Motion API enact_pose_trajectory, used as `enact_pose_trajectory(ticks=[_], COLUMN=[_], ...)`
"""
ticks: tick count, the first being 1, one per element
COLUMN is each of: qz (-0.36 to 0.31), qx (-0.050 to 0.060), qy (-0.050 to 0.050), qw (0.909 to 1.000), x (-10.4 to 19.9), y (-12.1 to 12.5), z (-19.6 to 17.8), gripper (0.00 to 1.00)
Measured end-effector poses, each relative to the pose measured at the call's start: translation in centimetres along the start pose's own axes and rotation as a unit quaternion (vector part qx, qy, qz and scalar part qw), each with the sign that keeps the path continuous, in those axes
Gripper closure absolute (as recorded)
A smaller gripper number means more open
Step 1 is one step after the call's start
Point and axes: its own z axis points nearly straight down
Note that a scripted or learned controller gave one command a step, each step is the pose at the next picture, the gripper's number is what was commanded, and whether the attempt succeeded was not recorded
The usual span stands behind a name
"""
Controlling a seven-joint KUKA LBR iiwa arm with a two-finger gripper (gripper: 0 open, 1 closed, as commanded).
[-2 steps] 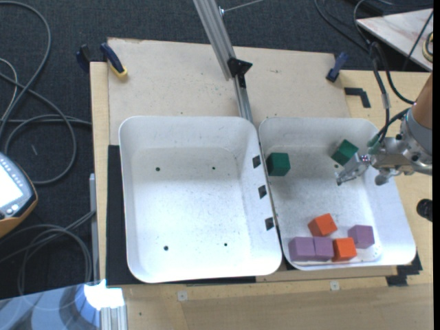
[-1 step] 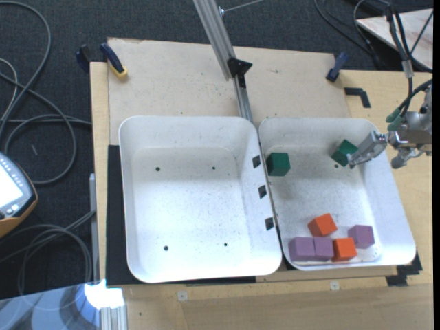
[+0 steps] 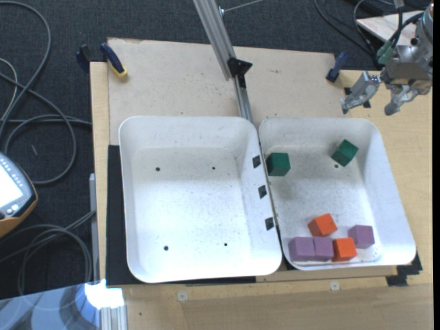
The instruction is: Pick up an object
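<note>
**Gripper open, above far-right corner of right bin, nothing held**

Gripper (image 3: 375, 102) sits at upper right of view, over the bench just beyond the far rim of the right bin (image 3: 392, 184). Fingers spread apart, nothing btwn them. Left finger (image 3: 356, 99) points down-left, the other (image 3: 397, 103) hangs near the view's right edge. Wrist above it is grey metal w/ green wiring.

Nearest obj: green block (image 3: 344, 152), tilted, in far part of right bin, below and slightly left of gripper, apart from it. Second green block (image 3: 278, 163) sits by the bin's left wall, near the divider.

Near end of right bin holds a cluster: orange block (image 3: 322, 225), a wide purple block (image 3: 311, 248) touching a second orange block (image 3: 344, 249), and a small purple block (image 3: 361, 236) just beside that one at right.

Left bin (image 3: 137, 205) lies alongside, rims touching the right bin's. Metal bar (image 3: 216, 29) runs diagonally from top of view down to where the bins meet. Blue clamp w/ yellow tip (image 3: 113, 59) at far-left corner of bench; another blue clamp (image 3: 336, 67) near the far-right side. Cables (image 3: 41, 115) on dark floor at left.
</note>
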Motion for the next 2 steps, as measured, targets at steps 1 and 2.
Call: enact_pose_trajectory(ticks=[1, 2], qz=[-0.001, 0.003], qx=[0.01, 0.002], qy=[0.003, 0.0], qw=[0.9999, 1.0], x=[5.4, 2.1], y=[-5.0, -8.4], z=[7.9, 3.9], gripper=[0.0, 0.0])
